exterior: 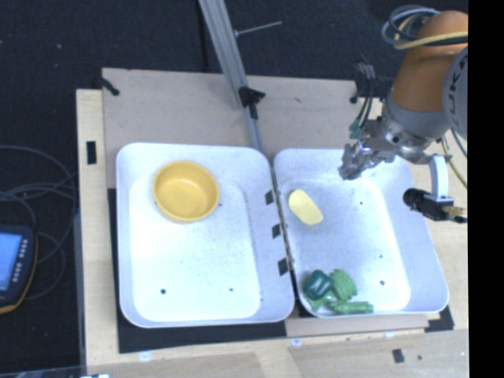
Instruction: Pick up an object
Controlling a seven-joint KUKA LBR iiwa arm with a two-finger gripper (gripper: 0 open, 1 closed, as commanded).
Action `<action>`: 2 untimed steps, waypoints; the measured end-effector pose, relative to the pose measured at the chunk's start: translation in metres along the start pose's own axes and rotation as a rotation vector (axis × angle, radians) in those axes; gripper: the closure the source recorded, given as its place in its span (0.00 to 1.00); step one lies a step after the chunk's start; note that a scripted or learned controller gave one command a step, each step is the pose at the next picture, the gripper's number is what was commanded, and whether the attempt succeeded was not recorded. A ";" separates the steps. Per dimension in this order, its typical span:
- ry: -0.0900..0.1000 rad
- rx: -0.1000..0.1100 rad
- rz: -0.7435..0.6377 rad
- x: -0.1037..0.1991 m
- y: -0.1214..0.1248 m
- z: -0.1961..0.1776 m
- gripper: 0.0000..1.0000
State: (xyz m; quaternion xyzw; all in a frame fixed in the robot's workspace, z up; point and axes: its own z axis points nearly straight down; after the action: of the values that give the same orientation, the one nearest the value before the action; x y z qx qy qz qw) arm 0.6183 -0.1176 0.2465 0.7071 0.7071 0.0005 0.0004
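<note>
The arm (425, 85) is cut off by the right edge, the gripper (354, 166) over the right bin's (409, 290) far edge is too blurred to read, and the green objects (335, 290) at its near edge merge indistinctly.

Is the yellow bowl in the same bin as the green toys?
No, the yellow bowl sits in the left bin, while the green toys lie in the right bin.

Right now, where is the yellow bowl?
The bowl sits in the left bin, toward its far left corner, apart from everything else.
</note>
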 end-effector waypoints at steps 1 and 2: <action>0.001 0.001 -0.004 0.062 0.006 0.001 1.00; 0.001 0.000 -0.003 0.108 0.003 -0.005 1.00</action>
State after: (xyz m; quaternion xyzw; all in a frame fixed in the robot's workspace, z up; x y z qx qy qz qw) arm 0.6214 -0.0097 0.2513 0.7059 0.7083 0.0008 0.0000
